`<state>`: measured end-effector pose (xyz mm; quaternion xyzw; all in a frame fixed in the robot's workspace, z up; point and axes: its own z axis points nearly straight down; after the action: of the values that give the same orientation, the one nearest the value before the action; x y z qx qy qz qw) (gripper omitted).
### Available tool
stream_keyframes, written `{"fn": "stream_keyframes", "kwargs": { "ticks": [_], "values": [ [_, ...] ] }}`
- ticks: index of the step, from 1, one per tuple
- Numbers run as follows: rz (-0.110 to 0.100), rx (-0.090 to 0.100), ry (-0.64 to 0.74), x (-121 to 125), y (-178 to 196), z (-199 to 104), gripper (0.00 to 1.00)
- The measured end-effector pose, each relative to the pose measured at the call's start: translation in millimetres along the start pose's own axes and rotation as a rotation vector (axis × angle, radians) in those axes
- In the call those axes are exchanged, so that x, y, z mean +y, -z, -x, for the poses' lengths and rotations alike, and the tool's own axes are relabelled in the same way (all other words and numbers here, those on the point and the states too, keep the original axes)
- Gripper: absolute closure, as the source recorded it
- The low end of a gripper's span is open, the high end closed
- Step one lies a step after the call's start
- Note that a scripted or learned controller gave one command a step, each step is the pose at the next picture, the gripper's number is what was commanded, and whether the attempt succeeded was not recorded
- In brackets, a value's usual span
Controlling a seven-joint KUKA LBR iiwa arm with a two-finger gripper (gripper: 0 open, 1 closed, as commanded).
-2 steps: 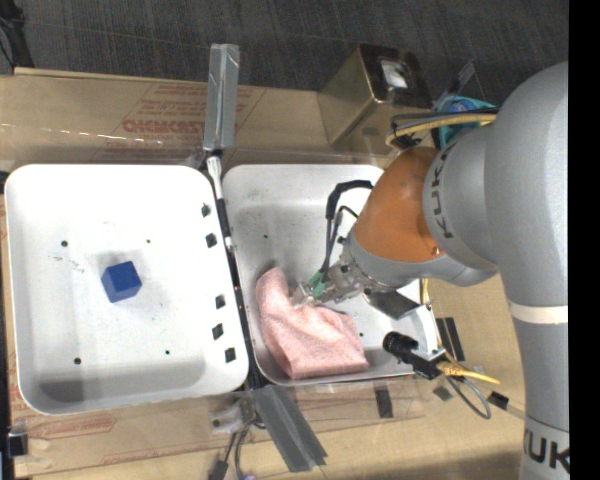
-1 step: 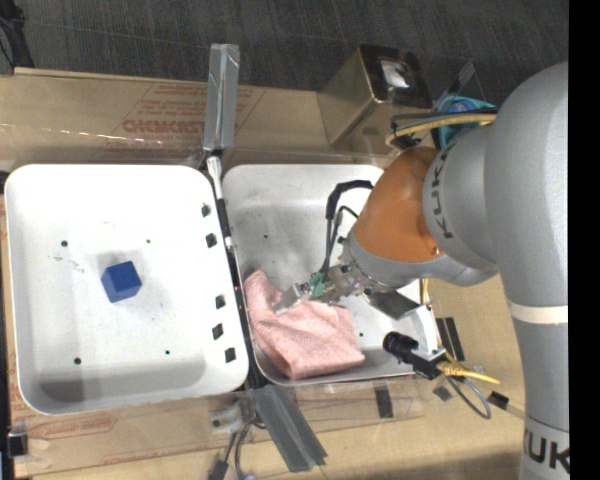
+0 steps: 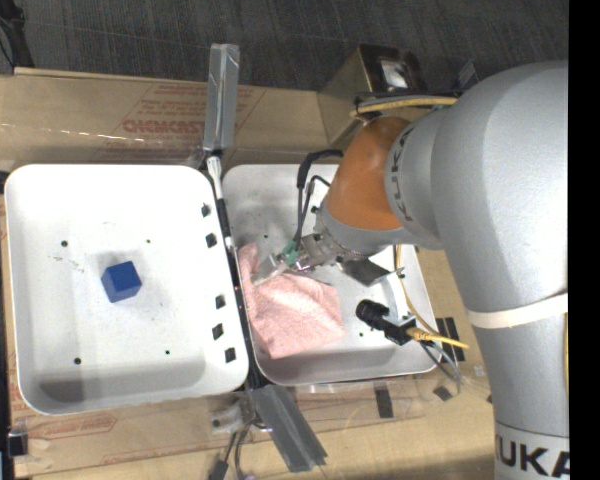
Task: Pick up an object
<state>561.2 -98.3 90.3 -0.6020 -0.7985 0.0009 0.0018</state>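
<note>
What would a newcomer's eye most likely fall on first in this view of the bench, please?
Most striking is the big grey arm with its orange band, filling the right side and reaching down into the right bin. Under it a crumpled pink cloth lies in that bin, with the gripper at its upper edge. In the left bin a small blue cube sits alone near the middle.

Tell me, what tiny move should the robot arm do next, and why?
Probably dip straight down a little. The gripper sits at the upper edge of the pink cloth in the right bin, so the cloth looks the nearest thing to grab; the blue cube lies across in the left bin.
</note>
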Motion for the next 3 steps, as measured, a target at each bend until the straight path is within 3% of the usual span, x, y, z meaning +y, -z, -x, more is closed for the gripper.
{"fn": "stream_keyframes", "kwargs": {
  "ticks": [1,2,3],
  "values": [
    [-0.004,0.005,0.006,1,7,-1,1.0],
    [-0.005,0.005,0.006,1,7,-1,0.0],
    [0.001,0.0,0.039,16,0,8,0.0]
  ]
}}
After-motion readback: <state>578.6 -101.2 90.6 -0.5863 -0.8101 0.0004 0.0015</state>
